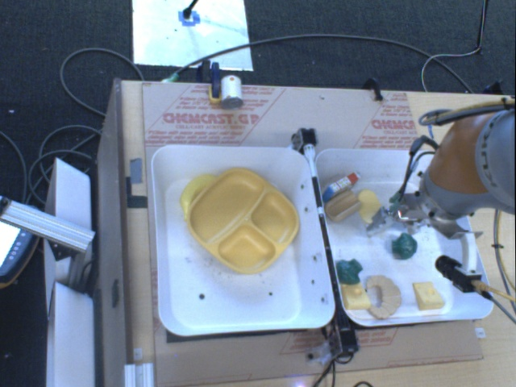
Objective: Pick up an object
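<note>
Nothing looks picked up yet: the tool (385,220) hangs low in the right bin (476,317), its spread unclear from this blurred view, with a yellow piece (368,203) just beside it and a green lump (404,246) near, seemingly ungripped.

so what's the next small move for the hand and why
Probably a short drop toward the green object. The hand hovers in the right bin between the yellow piece and that green one, with nothing visibly held.
</note>
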